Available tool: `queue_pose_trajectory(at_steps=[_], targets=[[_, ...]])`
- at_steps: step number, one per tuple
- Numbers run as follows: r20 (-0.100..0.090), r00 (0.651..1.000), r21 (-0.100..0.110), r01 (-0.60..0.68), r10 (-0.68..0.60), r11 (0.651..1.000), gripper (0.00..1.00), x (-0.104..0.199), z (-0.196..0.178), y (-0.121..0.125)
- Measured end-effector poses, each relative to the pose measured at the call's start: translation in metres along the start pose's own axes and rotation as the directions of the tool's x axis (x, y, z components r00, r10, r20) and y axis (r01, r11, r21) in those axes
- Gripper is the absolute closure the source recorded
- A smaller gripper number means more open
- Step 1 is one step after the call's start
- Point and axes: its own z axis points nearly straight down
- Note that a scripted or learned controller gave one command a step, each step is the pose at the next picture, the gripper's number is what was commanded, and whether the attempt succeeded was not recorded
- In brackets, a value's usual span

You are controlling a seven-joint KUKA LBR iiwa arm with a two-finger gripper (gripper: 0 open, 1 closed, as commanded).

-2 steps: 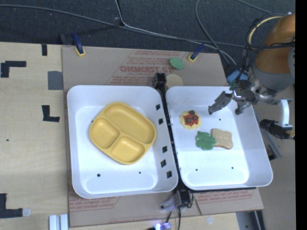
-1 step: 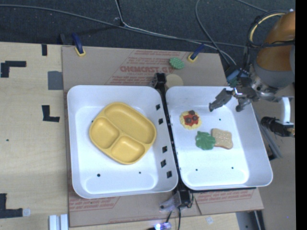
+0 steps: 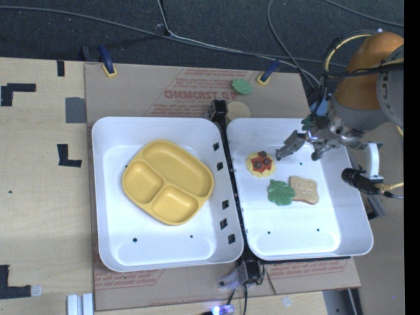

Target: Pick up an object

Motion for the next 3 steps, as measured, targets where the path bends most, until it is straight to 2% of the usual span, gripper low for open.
queue_pose_trajectory(at_steps=[1,2,3], targets=[[-0.001,1.0,0.002,0.0,0.0,1.0,0.0,-0.002,0.062,0.005],[0.001,1.0,-0.005,-0.001,0.001,1.0,0.0,-0.002,0.1,0.006],[0.0,1.0,-0.009,0.001,-0.001,1.0,1.0,-0.001,0.087,0.008]])
